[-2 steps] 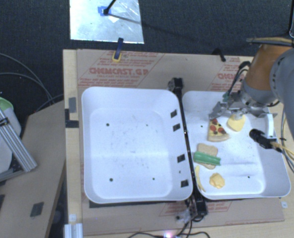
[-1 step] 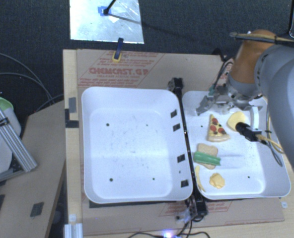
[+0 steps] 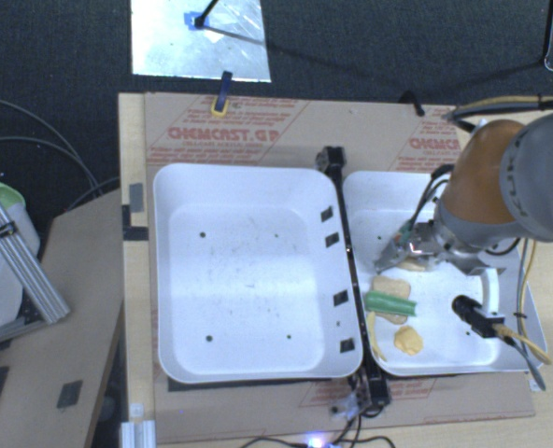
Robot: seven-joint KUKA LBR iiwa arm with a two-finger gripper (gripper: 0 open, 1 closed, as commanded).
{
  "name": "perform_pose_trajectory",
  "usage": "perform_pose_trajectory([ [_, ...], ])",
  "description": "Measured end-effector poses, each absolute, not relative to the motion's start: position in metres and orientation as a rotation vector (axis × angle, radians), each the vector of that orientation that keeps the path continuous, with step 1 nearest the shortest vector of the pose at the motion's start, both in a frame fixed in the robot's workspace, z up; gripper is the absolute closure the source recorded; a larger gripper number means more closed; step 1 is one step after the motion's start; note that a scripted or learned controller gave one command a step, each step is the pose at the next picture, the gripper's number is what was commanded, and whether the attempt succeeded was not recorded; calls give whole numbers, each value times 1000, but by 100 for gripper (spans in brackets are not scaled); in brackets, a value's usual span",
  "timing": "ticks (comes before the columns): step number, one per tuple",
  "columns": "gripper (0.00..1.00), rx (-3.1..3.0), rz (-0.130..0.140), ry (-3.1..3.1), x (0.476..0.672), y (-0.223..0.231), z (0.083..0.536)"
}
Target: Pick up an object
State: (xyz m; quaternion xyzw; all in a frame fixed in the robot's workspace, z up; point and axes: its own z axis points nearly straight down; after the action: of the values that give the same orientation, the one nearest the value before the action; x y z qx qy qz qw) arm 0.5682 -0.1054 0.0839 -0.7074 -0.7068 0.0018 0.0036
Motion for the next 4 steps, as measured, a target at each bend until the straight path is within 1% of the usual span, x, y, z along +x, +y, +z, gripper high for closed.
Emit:
perform_pose_trajectory([
  [1,0,-2218,1,-2220,536,-82,84],
  [2,100,-2222,-5,-2224,539,-84,95],
  [3,100,-2212,-9,-2233,486,-17,195],
  [4,100,-2208,-13,-2239,495,70,256],
])
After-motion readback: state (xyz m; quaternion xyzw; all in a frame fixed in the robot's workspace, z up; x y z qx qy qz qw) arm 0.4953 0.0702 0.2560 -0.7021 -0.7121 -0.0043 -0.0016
